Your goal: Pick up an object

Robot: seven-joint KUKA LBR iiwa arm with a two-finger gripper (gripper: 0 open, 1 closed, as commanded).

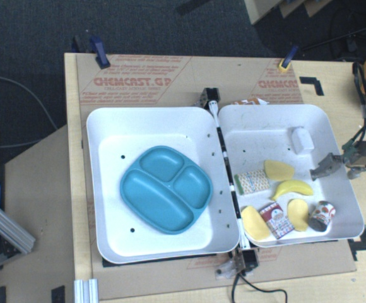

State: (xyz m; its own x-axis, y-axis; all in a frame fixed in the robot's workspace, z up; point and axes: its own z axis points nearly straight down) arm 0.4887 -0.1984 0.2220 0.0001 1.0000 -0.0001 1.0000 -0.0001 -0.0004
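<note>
Camera view, approach step: gripper (322, 167), finger state indiscernible, at right bin's (268, 115) right edge, clear of its objects; banana (291, 189) lies mid-bin among small items; next move calls for reaching inward and descending.

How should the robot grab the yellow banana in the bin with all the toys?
Probably across the middle of the banana, coming straight down from above. It lies flat and curved, and its narrow middle looks slim enough for two fingers. The yellow wedge sits close behind it, so the fingers need care there. The gripper is just right of it.
</note>
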